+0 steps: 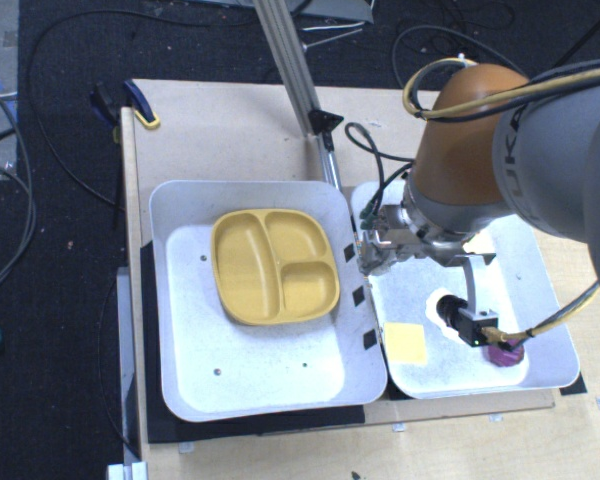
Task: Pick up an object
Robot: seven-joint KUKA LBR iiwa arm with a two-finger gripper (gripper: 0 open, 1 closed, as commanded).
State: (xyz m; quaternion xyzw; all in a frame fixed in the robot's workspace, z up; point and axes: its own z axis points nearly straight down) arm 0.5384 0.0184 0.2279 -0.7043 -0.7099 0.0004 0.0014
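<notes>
Camera view: approach step judged in hand; end effector hangs over the right bin at its inner edge, grip state cannot be told. Yellow square lies inside that bin near its front rim; the next move likely calls for repositioning above it, then descent.

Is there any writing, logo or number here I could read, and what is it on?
"UK": pale letters on the grey arm, part of a longer word, the rest not readable.
Yellow divided plate, yellow square, white bins: no writing seen.
</notes>
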